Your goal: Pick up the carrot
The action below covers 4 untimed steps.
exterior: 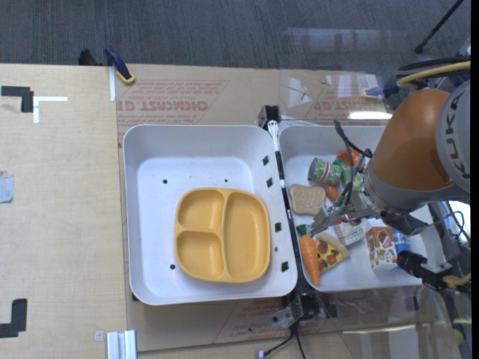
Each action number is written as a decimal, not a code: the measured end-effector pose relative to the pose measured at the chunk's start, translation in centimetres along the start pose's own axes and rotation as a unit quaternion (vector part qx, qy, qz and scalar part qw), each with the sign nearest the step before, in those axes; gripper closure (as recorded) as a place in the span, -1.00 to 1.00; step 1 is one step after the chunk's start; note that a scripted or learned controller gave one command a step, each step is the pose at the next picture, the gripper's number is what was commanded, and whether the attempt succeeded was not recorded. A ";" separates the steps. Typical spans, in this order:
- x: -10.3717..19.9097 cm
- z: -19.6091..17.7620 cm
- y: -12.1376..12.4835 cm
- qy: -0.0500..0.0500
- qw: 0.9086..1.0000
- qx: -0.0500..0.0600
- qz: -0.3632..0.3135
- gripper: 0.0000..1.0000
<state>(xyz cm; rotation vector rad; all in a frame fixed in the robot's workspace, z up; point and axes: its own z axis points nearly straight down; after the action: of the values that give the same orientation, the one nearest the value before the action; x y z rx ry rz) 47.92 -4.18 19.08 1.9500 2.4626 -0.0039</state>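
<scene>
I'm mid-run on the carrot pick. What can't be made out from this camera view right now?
- End effector: dark and small among the clutter, so its fingers' state is unreadable.
- Right shallow white bin: its right part sits under the grey arm with the orange band.
- Green can label: too small to read.
- Long orange carrot: whether it touches the pizza-printed packet is unclear.

the bins (142,200) look like smooth matt white plastic, the divided plate (223,235) glossy yellow plastic, the bench (52,223) pale wood grain.
</scene>
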 end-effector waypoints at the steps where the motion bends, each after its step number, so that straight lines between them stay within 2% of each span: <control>1: 0.3 0.0 0.1 0.000 0.999 0.001 -0.037 -1.00; 2: 1.6 0.0 0.4 0.000 0.993 -0.001 -0.115 -1.00; 3: 0.7 0.0 0.1 0.000 0.974 0.000 -0.228 -1.00; 4: 3.2 0.0 2.5 -0.001 0.973 -0.002 -0.232 -1.00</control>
<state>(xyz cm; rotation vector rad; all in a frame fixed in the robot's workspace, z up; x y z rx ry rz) 49.67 -0.49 19.12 1.3233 2.8453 -0.0008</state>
